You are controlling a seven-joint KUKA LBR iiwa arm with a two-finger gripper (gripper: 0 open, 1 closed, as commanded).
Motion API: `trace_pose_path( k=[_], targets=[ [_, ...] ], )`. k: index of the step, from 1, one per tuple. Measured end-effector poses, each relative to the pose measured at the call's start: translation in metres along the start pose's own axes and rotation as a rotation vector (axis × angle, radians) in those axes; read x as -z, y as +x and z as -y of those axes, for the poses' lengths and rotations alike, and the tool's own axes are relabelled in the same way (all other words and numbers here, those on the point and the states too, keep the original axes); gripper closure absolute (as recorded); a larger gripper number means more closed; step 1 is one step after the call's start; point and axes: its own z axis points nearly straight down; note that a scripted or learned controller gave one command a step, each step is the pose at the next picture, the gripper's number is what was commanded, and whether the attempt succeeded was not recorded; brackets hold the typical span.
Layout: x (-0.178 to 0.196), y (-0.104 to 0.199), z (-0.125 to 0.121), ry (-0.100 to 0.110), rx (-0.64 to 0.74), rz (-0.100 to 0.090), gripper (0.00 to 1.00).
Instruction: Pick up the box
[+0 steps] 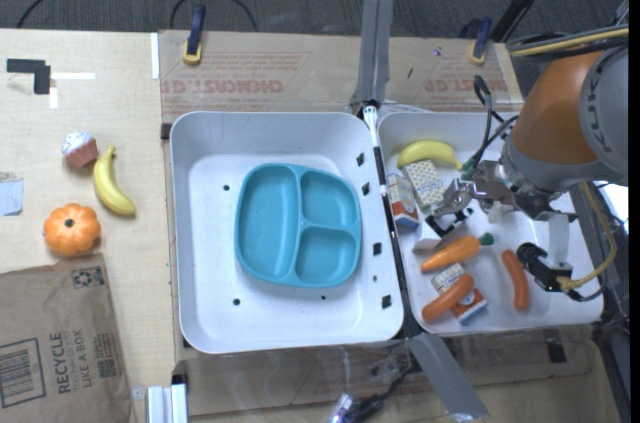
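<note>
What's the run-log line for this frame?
task: pick up box | gripper: over right bin, beside box | grasp: none visible | left bin: blue tray

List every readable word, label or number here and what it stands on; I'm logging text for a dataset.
"RECYCLE LIKE A BOX", with a recycling sign and a barcode: on the cardboard box at lower left.
Red mirrored print on the cardboard sheet behind the bins: blurred, not surely readable.
Print on the small cartons in the right bin: too small to read.
</note>
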Motion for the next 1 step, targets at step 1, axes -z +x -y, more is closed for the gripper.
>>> trace_pose_path(
  k=[1],
  targets=[
    [-0.0200, 0.0173, -0.0109, 0.009, -0.235, 0.001, 0.00]
  ],
)
